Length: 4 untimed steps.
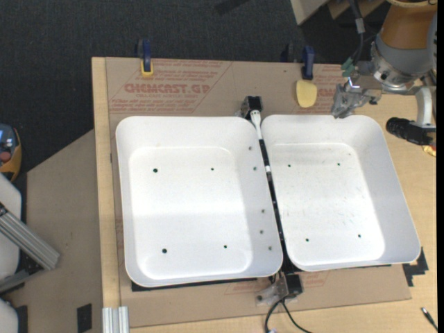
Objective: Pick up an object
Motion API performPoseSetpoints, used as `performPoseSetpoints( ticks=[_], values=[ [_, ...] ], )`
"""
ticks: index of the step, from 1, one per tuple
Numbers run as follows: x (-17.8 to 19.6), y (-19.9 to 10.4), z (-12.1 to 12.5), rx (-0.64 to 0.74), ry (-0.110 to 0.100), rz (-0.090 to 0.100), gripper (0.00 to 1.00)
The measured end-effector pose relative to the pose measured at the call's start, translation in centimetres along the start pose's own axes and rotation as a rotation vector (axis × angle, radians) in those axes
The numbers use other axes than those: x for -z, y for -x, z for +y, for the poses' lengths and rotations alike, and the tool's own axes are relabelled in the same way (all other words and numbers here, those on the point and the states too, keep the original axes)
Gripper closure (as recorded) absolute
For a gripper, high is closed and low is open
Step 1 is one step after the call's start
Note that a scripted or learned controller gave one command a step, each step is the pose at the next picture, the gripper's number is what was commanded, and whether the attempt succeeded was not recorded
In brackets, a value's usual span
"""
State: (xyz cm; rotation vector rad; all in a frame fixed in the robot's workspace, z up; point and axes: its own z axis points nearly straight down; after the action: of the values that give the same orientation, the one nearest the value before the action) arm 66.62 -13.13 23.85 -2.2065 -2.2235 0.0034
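Objects for picking are hard to find: the only loose candidate I can make out is a small yellowish piece (306, 93) lying on the desk (208, 82) just beyond the far rim of the right bin (395, 186), outside both bins. The jaws (345, 106) hang at that bin's far right corner, near the piece but apart from it; whether they are released or clenched I cannot tell, and nothing shows between them. My guess is the arm (406, 26) is parked high at the edge, keeping the bins unobstructed. The left bin (128, 186) sits alongside, joined by a black strip (267, 179), with blue clamps (145, 53) pinning the board so nothing shifts.
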Motion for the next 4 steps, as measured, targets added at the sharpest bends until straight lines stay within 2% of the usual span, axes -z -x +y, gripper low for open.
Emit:
performPoseSetpoints(
  ticks=[1,2,3,4],
  values=[
    [7.6,3.2,0.0,-0.009,0.014,-0.008,1.0],
    [1.9,-0.6,-0.5,-0.005,0.003,-0.003,1.0],
    [11.2,6.9,0.0,-0.011,0.017,-0.01,1.0],
    [5.1,4.8,-0.1,-0.006,0.004,-0.004,1.0]
  ],
)
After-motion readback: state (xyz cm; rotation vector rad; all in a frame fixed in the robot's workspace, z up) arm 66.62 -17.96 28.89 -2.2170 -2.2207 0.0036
